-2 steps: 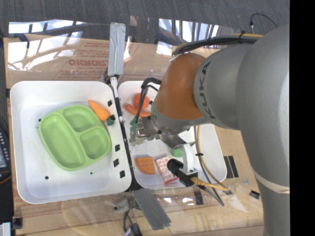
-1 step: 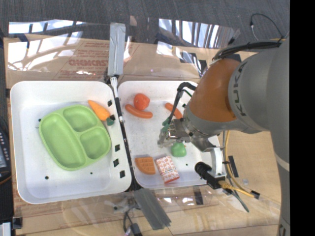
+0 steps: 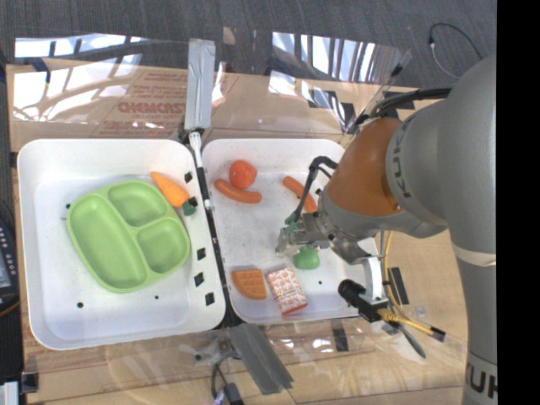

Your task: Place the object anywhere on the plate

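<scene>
We see gripper [image 3: 297,243] low in right bin [image 3: 253,310], just above green toy [image 3: 307,259]; finger state we cannot tell. Green plate [image 3: 126,236] in left bin [image 3: 51,310], carrot [image 3: 171,189] touching its rim.

- The bench [image 3: 126,99] shows brown, cardboard-like sheeting with red print along its far side, under glossy clear covering.
- A grey tape strip [image 3: 200,83] runs from the far edge down to the seam between the bins.
- The left white bin [image 3: 42,251] sits directly on the bench, its right wall touching the neighbour.
- The right white bin [image 3: 253,310] sits just beside it, rims meeting along a line of black clips [image 3: 202,256].
- More grey tape [image 3: 257,357] lies on the bench at the near edge, below the seam.
</scene>
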